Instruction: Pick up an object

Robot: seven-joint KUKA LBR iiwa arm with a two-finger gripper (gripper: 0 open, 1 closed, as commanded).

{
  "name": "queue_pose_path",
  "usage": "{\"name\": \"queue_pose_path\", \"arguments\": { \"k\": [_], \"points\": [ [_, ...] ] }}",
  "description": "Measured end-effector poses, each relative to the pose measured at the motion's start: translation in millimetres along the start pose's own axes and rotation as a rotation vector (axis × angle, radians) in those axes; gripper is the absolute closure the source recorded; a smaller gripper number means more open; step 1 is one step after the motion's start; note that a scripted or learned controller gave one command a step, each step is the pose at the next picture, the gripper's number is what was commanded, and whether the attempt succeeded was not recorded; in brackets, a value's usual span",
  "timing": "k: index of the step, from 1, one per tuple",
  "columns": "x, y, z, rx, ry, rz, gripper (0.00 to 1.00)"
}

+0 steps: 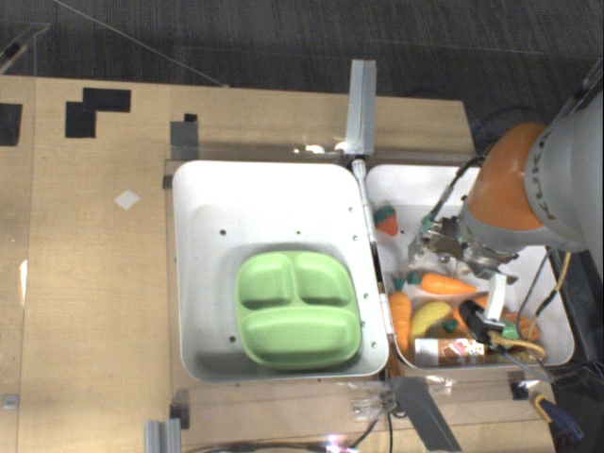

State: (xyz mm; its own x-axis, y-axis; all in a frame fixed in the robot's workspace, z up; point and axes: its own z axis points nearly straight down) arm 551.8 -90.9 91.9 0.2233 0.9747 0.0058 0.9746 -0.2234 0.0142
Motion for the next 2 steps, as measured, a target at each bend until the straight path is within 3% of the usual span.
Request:
{"name": "queue_pose_path", "arguments": {
  "k": [1,2],
  "points": [
    [-22,-25,-1,-0.009,-0.002,-0.093,0.00],
    [-23,-53,-2,-0.014,-0.004,-0.108,0.00]
  ]
}}
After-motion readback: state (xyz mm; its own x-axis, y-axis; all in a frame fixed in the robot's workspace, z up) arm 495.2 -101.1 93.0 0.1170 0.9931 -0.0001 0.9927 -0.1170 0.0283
